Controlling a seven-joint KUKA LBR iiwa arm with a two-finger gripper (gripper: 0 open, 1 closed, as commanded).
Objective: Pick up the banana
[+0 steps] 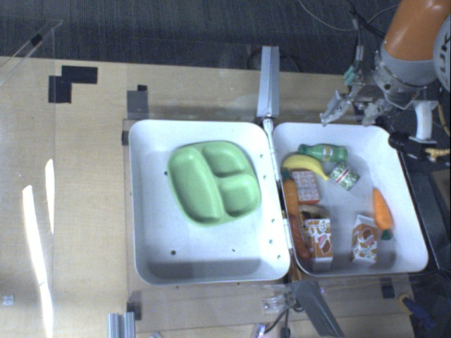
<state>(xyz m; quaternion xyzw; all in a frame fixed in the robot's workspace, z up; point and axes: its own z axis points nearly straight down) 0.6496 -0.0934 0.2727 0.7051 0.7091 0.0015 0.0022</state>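
Yellow banana (304,164), green tray (213,182), white bins (141,189)

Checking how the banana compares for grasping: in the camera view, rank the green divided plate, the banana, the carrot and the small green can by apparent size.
1. Green divided plate
2. Banana
3. Carrot, slightly smaller than the banana
4. Small green can

Robot lab, bench (84,189), 2 white bins (141,210), loose cables (331,5)

A green divided tray (213,182) lies in the left bin (148,210); a carrot (381,210) lies in the right bin (405,189).
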